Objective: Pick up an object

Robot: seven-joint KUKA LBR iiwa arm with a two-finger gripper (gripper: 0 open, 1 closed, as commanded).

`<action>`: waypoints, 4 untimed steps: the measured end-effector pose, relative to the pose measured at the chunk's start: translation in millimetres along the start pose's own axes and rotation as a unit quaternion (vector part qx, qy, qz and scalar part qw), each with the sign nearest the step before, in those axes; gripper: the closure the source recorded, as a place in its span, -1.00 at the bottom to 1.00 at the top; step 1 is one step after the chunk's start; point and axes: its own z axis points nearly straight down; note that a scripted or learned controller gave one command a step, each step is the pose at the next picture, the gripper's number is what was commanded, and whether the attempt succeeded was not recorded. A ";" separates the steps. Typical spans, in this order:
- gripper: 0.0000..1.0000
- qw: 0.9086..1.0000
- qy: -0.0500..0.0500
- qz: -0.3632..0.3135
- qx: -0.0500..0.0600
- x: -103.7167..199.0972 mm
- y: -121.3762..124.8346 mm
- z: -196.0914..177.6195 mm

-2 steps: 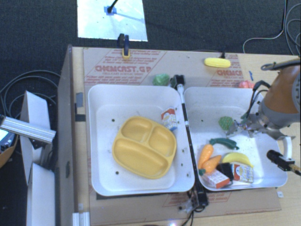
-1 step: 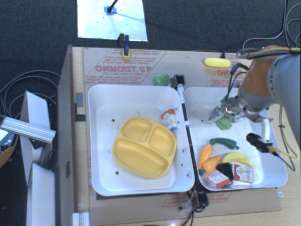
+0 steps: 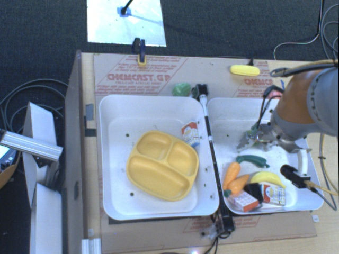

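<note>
The pincer (image 3: 258, 139) hangs low over the bare middle of the right-hand shallow white plastic bin (image 3: 229, 119). Nothing can be seen held in it. From this slant I cannot tell whether it is apart or together.

The likeliest thing to pick is the dark green curved plastic pod (image 3: 252, 160), which lies flat on the bin floor just at the pincer's 6 o'clock, not touching it. To take it well, I judge the pincer should shift toward 6 o'clock and turn to close across the pod's narrow width. It should come down on the middle, since the tapering ends could slip free. The pod lies a little apart from its neighbours, so it looks easier than the crowded heap.

That heap fills the bin's 6 o'clock end:
- two orange toy carrots (image 3: 234, 178) side by side
- a yellow toy banana (image 3: 268, 178) at their 3 o'clock
- a red and white small box (image 3: 244, 201)
- a white printed carton (image 3: 274, 195)
- a small black object (image 3: 255, 191) wedged between the box and the carton

The left-hand white bin (image 3: 117, 157) holds a yellow three-compartment plastic tray (image 3: 161, 165). A small white, red and blue carton (image 3: 190, 133) sits at the tray's 1 o'clock.
</note>
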 end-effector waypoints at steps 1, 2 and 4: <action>-1.00 1.000 0.000 0.002 0.000 -33.5 -38.8 0.0; -1.00 1.000 0.000 -0.005 -0.005 25.0 29.5 -1.2; -1.00 1.000 0.000 -0.002 -0.001 6.8 50.2 -0.5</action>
